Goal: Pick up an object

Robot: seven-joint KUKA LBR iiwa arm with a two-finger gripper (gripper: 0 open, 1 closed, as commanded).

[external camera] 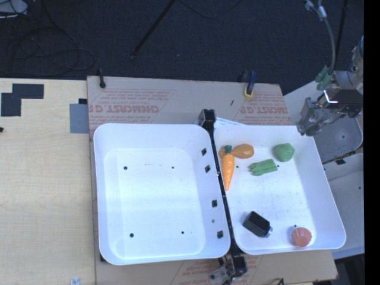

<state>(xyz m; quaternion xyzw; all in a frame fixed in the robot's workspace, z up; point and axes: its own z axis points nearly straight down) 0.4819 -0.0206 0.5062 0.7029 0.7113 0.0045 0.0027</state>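
Note:
The right bin point(329, 209) holds several objects. An orange carrot point(227, 168) lies by the divider, with an orange-yellow piece point(243, 151) touching its top. A long green vegetable point(263, 167) and a round green one point(284, 152) sit toward the back. A black block point(257, 224) and a reddish ball point(301, 236) lie near the front. My gripper point(309, 123) hangs outside the bin's far right corner, apart from every object, with nothing seen in it.
The left bin point(101, 159) stands beside the right one, on a cardboard sheet point(148, 103). A yellow clamp point(249, 88) sits at the sheet's back edge. The wooden bench top point(41, 183) extends to the left. Cables hang above the arm at the upper right.

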